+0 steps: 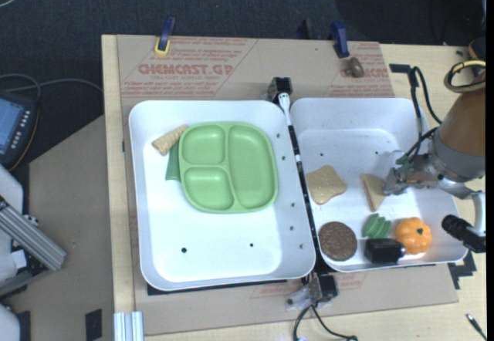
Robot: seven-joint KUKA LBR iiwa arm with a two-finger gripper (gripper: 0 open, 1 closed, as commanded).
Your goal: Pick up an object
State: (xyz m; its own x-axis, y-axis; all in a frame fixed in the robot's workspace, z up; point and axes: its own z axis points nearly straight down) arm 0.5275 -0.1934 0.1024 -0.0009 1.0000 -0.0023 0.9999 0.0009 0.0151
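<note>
In the right bin (347,119) lie several toy foods: a tan bread slice (326,184), a pale wedge (374,193), a brown round patty (337,240), a small green piece (377,225), an orange pumpkin (414,234) and a black block (384,252). The arm comes in from the right edge. My gripper (397,176) hangs low over the right bin, just right of the wedge's upper end and close to it. Whether it touches the wedge cannot be made out.
The left bin (154,216) holds a green divided plate (228,166) with a tan piece (167,140) at its upper left corner. A black divider with clips runs between the bins. Blue and yellow clamps hold the cardboard at the bench's far edge.
</note>
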